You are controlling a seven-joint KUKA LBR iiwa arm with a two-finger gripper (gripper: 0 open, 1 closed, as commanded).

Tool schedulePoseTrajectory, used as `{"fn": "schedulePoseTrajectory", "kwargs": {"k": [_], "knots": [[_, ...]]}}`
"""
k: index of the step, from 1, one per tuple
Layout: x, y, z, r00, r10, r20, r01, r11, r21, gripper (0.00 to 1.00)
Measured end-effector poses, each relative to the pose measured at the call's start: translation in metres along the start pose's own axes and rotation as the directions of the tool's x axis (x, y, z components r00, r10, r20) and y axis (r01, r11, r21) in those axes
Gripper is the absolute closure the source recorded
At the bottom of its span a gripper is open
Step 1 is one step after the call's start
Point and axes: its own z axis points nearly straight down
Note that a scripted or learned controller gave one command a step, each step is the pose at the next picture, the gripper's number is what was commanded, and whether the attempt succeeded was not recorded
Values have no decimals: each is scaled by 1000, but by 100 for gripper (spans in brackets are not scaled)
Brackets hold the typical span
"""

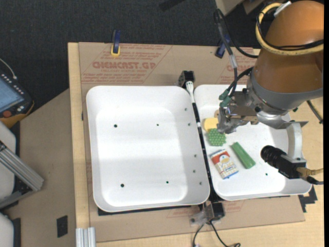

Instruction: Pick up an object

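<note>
We see the metal two-finger gripper (224,129) low over a knobbly green ball (216,137) in the glossy right-hand white plastic bin (257,187); we cannot tell its state.

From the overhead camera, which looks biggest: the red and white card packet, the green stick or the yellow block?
1. Red and white card packet.
2. Green stick, slightly smaller.
3. Yellow block, smallest, though partly hidden by the gripper.
</note>
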Motion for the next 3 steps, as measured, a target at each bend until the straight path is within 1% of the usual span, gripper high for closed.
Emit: {"fn": "schedulePoseTrajectory", "kwargs": {"k": [1,2,3], "knots": [[27,19,-40,1000,-6,-2,6,1000,-10,100],[-78,-2,34,1000,10,3,-10,1000,4,100],[-3,17,17,1000,-11,-2,11,1000,-8,100]]}}
